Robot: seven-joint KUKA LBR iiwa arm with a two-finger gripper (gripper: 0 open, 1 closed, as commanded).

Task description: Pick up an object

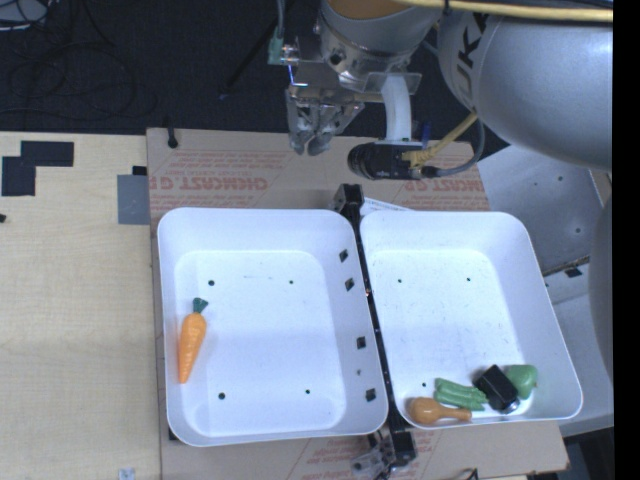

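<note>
End effector (318,133) high above bins, tips look together, nothing held. Best pick: carrot (191,340), alone in left bin (250,233). Open wide, drop straight down, squeeze middle.

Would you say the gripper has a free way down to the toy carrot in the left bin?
Probably yes: the toy carrot lies alone near the left bin's wall, nothing covering it, while the gripper hangs beyond the bins.

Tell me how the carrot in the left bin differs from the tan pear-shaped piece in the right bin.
The carrot is bright orange with a green top; the pear-shaped piece is duller tan with no green.
The carrot lies alone along its bin's left wall; the pear-shaped piece sits in a front corner beside the green pods.
The carrot points up and down the view; the pear-shaped piece lies crosswise.
Both taper and look like toy food.
</note>
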